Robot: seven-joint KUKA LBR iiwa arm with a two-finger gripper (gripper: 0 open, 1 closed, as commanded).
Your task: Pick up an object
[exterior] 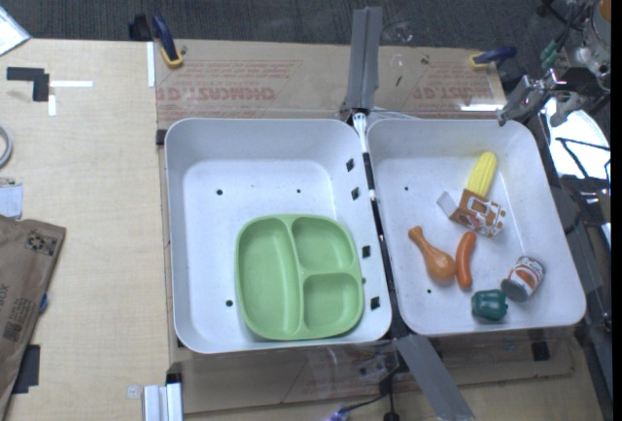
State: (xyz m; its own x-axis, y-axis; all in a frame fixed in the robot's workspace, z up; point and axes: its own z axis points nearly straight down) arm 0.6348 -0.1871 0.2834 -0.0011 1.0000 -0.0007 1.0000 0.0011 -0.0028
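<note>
The corn cob near the back of the right bin looks like the easiest grab to me, it's got the most free room, just a small printed box touching its lower end. The hot dog and drumstick sit too close together. Gripper hangs over the bin's back right corner, can't tell how it's set, so come straight down across the cob

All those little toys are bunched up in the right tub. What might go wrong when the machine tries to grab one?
The sausage lies right beside the drumstick, so the pincer might nudge or catch both. The can and green pepper sit near the right tub's wall, which may crowd the approach. The corn is rounded and could slip.
</note>
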